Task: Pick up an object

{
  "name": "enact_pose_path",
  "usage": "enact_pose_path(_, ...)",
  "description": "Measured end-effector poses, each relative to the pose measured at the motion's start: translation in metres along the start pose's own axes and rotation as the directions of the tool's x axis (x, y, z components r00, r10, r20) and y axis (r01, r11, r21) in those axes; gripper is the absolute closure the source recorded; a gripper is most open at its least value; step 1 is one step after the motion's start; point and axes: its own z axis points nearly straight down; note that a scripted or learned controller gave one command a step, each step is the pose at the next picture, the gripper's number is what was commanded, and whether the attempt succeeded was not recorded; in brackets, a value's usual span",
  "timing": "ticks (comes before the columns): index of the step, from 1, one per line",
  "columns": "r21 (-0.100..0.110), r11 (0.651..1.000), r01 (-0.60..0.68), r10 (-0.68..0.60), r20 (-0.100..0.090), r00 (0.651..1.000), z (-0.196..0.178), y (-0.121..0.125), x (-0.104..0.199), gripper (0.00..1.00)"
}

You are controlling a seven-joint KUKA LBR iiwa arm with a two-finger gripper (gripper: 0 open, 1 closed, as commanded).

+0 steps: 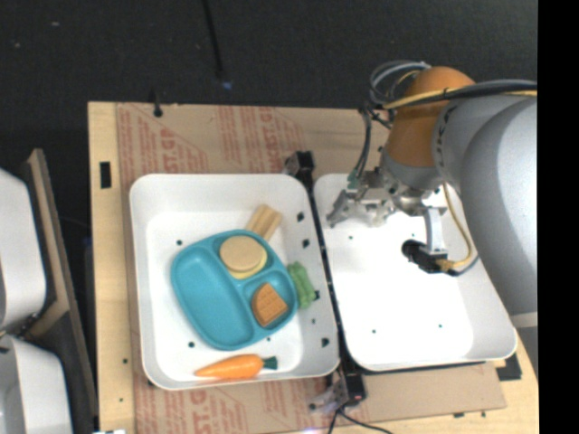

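A: Position of gripper (360,204)?
B: Over far-left corner of right bin (407,333), close to the divide between bins. Hung low from arm (507,188) reaching in from the right. Released or clenched: cannot tell, too small and cluttered at this slant. Nothing seen held.

A: Candidates for picking?
B: All in left bin (154,242). Blue tray (204,306) in the middle, carrying round biscuit (244,254) and brown toast piece (270,304), each in its own compartment. Wooden block (264,220) touching the tray's far edge, green piece (302,285) against its right side, carrot (237,366) lying apart by the near wall.

A: Why there?
B: Probably staged before a reach across the divide. Carrot judged easiest: clear of tray, room all round. Both bins flat on desk (208,143), so approach from above
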Motion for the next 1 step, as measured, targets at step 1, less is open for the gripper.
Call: enact_pose_path(1,0.003,1.000,0.000,0.000,0.001,1.000,0.0001,0.0311,0.0019,0.00)
